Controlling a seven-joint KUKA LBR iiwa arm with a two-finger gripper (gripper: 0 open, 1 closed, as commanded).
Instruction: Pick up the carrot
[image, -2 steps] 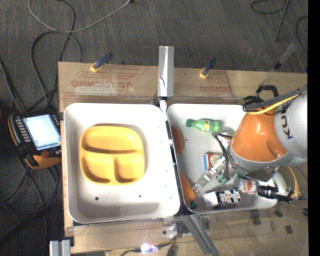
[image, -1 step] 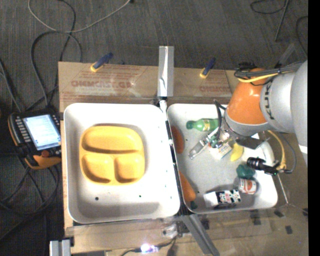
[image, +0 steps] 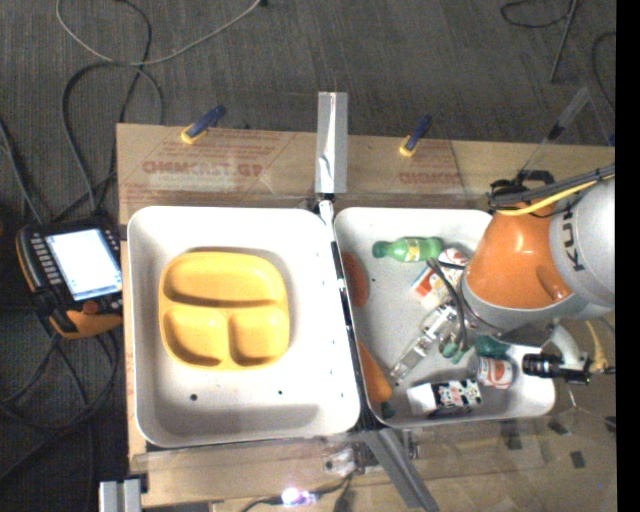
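Orange and slim, the carrot (image: 375, 379) lies along the right bin's (image: 520, 405) left wall near its front corner, long axis following that wall, just left of my hand (image: 408, 362), whose grip I cannot tell.

Even, fairly bright overhead light washes out the two white bins (image: 345, 300), with soft shadows along their inner walls. The floor (image: 300, 45) stays dim. Detail is slightly soft and grainy throughout.
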